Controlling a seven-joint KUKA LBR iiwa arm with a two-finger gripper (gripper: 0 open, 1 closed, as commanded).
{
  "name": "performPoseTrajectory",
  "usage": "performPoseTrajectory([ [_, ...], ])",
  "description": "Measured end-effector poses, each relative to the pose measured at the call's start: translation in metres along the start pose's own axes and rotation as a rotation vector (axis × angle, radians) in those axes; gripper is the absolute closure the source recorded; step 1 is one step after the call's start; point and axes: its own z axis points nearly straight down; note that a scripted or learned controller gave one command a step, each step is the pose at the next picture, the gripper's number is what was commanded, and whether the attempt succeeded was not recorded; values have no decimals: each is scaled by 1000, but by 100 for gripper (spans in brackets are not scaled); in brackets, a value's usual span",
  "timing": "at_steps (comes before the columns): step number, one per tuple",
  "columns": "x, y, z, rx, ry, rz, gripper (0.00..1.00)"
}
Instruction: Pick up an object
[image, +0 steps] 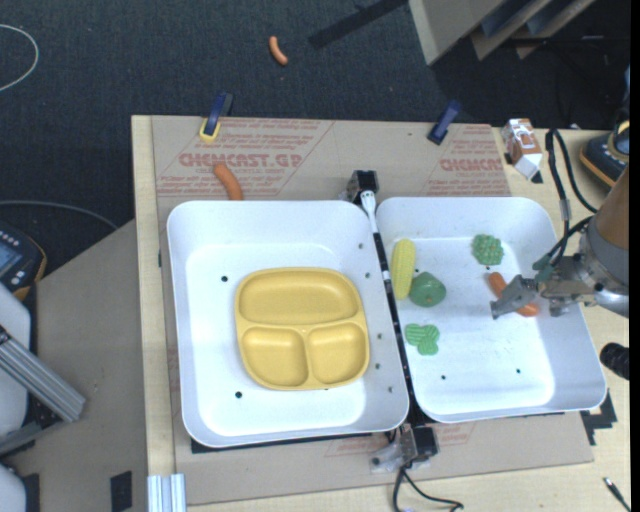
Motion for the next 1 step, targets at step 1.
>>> performPoseTrajectory([
  [1, 0, 4, 63, 8, 4, 0, 0],
])
